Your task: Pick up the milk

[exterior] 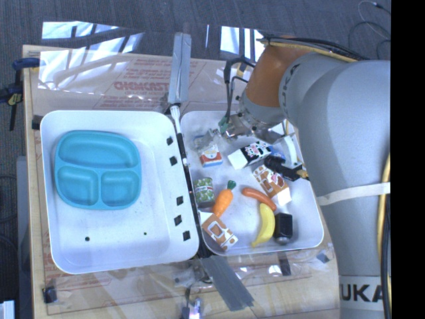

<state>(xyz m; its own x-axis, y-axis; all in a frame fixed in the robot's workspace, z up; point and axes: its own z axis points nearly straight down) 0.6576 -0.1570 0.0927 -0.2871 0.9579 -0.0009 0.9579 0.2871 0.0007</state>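
From above, my hand [229, 128] hangs at the twelve o'clock end of the right bin [305, 234], and I cannot tell how it is set. The milk [250, 154], a small white carton with black patches, lies just toward four o'clock of it, near the carrot [222, 201] and banana [265, 224]; the blue tray [96, 169] sits in the left bin [156, 224].

left bin [159, 244]: open floor around tray [97, 169] | right bin [312, 228]: crowded, carrot [223, 199], banana [266, 224], cartons [273, 181] close together | arm [332, 125] covers its upper right | divider clips [179, 178] between bins
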